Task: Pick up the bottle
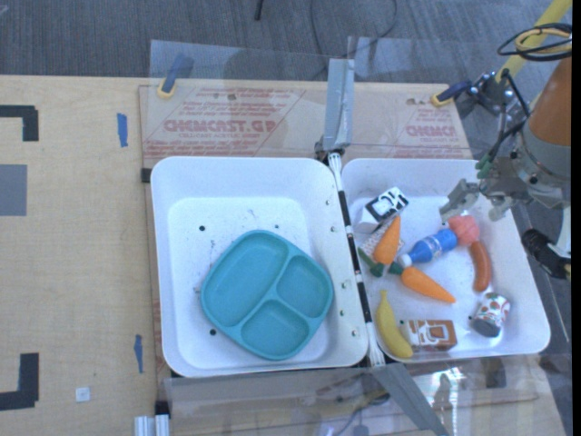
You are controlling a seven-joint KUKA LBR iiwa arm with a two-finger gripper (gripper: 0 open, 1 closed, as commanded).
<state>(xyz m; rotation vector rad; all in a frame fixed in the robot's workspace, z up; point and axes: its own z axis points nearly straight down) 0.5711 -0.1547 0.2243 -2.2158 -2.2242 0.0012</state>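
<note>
below-left of the open, empty gripper (pixel 478 198) lies the bottle (pixel 434 246), apart.

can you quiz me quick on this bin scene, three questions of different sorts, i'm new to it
1. True or false: the blue bottle lies in the left bin.
2. What sits in the left bin? A) teal divided plate B) banana C) sausage
3. Fill in: the gripper hovers over the right bin's ____ edge, far or near.

Key
1. False: it lies in the right bin, between two toy carrots.
2. A
3. far
</note>
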